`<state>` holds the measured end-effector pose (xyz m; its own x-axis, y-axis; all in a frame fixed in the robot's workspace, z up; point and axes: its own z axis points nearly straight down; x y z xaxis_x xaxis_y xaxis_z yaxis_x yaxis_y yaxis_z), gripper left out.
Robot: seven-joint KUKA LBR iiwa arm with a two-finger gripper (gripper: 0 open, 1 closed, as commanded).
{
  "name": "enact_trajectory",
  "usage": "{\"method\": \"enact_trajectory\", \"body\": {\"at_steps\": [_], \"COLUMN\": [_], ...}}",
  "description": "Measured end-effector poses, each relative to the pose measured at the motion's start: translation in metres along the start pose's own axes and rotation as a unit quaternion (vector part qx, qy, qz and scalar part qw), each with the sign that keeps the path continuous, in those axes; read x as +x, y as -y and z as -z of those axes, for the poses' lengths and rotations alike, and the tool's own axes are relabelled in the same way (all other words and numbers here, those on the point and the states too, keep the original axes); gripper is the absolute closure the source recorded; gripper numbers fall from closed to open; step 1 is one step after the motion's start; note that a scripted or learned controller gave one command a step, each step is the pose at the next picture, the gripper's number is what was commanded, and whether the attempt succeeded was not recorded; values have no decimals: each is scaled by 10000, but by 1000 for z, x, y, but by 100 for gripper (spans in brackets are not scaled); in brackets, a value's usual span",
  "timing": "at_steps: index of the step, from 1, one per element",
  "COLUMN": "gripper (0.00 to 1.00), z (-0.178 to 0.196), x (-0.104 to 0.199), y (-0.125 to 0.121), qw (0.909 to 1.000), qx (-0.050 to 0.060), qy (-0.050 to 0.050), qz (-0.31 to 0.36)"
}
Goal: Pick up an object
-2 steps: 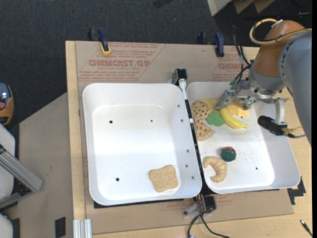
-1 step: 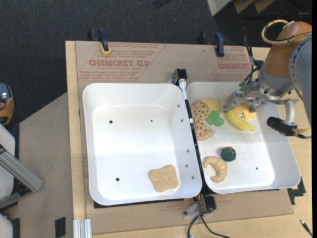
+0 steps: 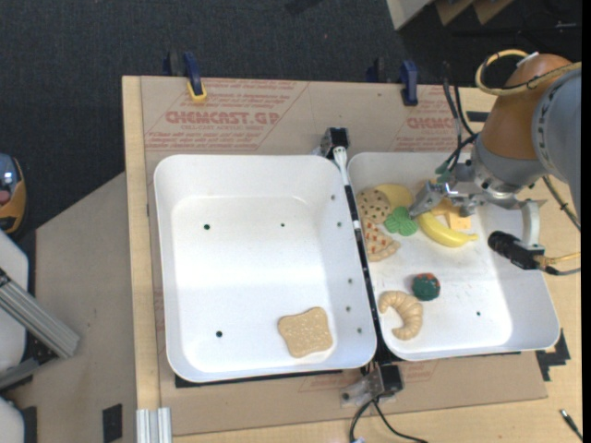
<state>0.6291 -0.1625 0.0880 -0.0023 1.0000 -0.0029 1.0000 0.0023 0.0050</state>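
The right bin (image 3: 526, 326) holds several toy foods. A yellow banana (image 3: 445, 233) lies near its back, with an orange block (image 3: 460, 221) beside it. Left of these are a green piece (image 3: 400, 221), a pizza slice (image 3: 374, 224) and a yellow piece (image 3: 395, 195). Nearer the front lie a croissant (image 3: 404, 312) and a small green and red object (image 3: 426, 287). My gripper (image 3: 450, 199) hangs low just behind the banana, open, its fingers spread with nothing seen between them. A slice of toast (image 3: 306, 331) lies at the front of the left bin (image 3: 185, 247).
The divider wall (image 3: 355, 247) between the two bins runs front to back just left of the pizza slice. A black cable piece (image 3: 510, 247) hangs over the right bin's right side. Clamps (image 3: 194, 86) hold the cardboard at the back.
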Motion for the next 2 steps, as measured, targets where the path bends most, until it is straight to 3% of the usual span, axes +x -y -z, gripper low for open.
{"method": "enact_trajectory", "body": {"at_steps": [1,2], "gripper": [0,0], "z": [-2,-3], "x": [-44,-39], "y": [3,-39], "qw": [10000,10000], "qx": [10,15], "qy": [-3,-8], "qz": [-20,4]}}
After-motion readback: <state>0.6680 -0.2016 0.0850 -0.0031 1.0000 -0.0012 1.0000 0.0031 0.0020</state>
